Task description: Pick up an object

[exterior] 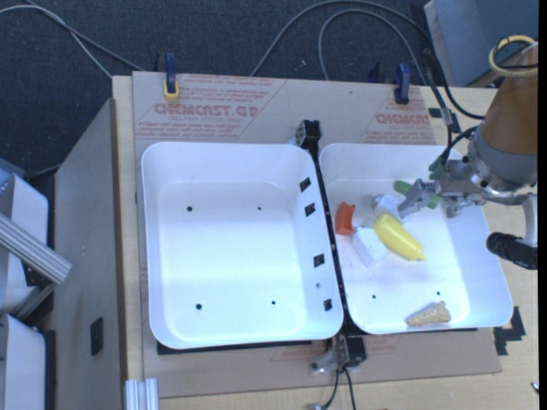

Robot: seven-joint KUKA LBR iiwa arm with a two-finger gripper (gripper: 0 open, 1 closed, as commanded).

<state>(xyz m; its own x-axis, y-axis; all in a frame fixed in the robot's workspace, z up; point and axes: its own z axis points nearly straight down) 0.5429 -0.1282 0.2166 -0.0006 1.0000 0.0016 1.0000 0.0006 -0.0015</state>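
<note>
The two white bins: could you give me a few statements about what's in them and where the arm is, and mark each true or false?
1. The yellow object lies in the right bin. True.
2. The orange object lies in the left bin. False: it lies in the right bin, near the divider between the two.
3. The gripper is over the right bin. True.
4. The tan crumbly piece sits at the right bin's far edge. False: it sits near the front edge.
5. Blue clamps hold the board at its far edge. True.
</note>
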